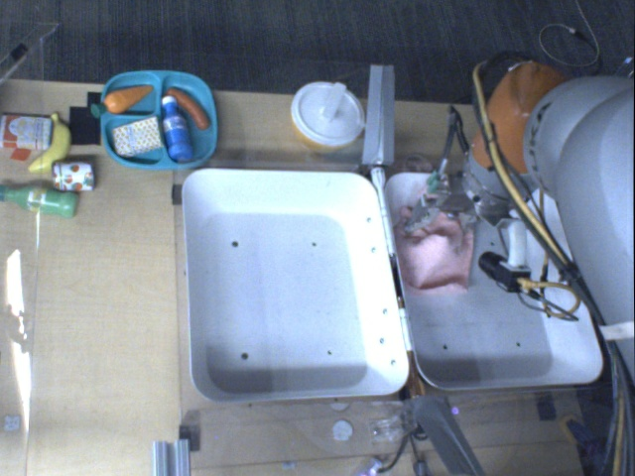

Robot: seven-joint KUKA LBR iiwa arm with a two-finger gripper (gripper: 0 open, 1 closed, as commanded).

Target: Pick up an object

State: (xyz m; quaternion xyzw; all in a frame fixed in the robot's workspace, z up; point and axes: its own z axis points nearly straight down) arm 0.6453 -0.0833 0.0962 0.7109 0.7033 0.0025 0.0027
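Pink cloth: lies in right bin, near its far-left corner.
End effector: at cloth's far edge; state cannot be told.

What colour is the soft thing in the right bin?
Pink. The crumpled cloth shows in the camera view, under the gripper.

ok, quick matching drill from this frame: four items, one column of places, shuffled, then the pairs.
Items:
1. pink cloth
2. banana
3. lidded cup
4. blue bottle

Places:
A. in the blue tray
B. in the right bin
C. bench, far left
D. behind the left bin

Pairs: 1-B, 2-C, 3-D, 4-A
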